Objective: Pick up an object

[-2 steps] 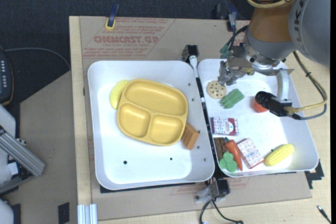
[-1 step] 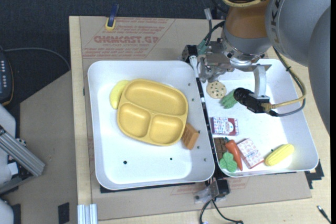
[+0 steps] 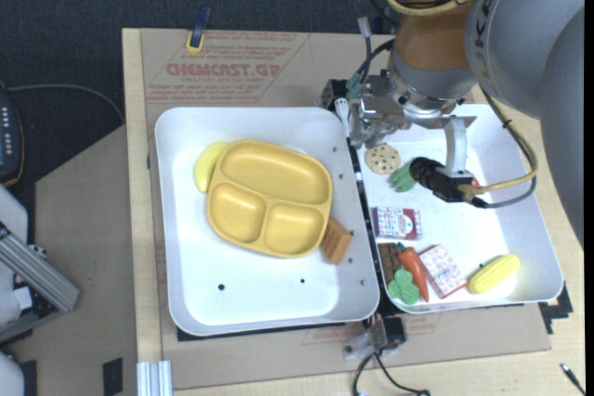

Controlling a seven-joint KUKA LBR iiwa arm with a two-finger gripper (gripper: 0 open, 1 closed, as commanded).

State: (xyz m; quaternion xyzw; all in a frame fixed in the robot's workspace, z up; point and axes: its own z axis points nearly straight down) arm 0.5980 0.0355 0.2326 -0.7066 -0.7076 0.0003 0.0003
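My gripper (image 3: pixel 368 123) hangs low over the back left corner of the right bin (image 3: pixel 529 199), close to the wall between the two bins. Just in front of it lies a round speckled cookie (image 3: pixel 380 159), with a small green leafy piece (image 3: pixel 401 178) beside that. Nearer the front are a small red and white carton (image 3: pixel 396 223), an orange carrot (image 3: pixel 415 268) lying on a green piece (image 3: pixel 402 291), a red patterned packet (image 3: pixel 444 269) and a yellow corn cob (image 3: pixel 494 274). Nothing shows between the fingers.
The left bin (image 3: pixel 186 274) holds a yellow divided tray (image 3: pixel 269 197), with a pale yellow fruit (image 3: pixel 206 164) tucked under its left edge and a brown cracker (image 3: pixel 336 243) at its right corner. The arm's large orange and grey body covers the right bin's back.
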